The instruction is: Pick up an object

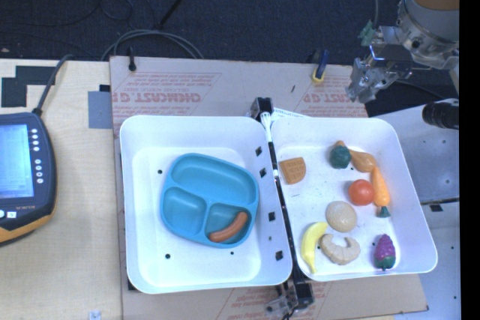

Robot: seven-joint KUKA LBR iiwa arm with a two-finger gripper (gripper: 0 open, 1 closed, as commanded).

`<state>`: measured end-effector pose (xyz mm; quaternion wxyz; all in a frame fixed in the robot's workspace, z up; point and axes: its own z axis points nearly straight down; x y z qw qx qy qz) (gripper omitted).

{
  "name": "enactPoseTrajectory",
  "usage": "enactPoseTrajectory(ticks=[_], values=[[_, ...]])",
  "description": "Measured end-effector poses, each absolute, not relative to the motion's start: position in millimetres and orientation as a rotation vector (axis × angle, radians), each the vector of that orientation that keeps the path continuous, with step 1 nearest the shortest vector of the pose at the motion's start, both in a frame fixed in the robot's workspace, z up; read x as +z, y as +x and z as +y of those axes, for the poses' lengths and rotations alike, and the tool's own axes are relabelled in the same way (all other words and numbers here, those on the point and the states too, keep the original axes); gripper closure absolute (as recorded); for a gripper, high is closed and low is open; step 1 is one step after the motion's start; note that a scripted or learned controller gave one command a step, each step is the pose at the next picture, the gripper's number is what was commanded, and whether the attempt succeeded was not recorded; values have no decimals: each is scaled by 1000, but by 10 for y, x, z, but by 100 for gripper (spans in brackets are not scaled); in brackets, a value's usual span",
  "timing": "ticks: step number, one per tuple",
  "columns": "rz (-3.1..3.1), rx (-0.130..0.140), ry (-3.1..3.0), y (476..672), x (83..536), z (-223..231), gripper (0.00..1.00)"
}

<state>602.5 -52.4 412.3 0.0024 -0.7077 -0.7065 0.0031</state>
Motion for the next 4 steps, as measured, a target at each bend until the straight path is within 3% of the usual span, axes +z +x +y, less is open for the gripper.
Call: enactPoseTrajectory(ticks=[1,2,3,4], values=[[-2218,9,-2215,5666,3492,-313,100],[-2219,6,-2218,4895,4111,-272,100],[-2222,2,-2219,4756,4195,-14,100],[-2222,14,-2208,4747,3089,701,100]])
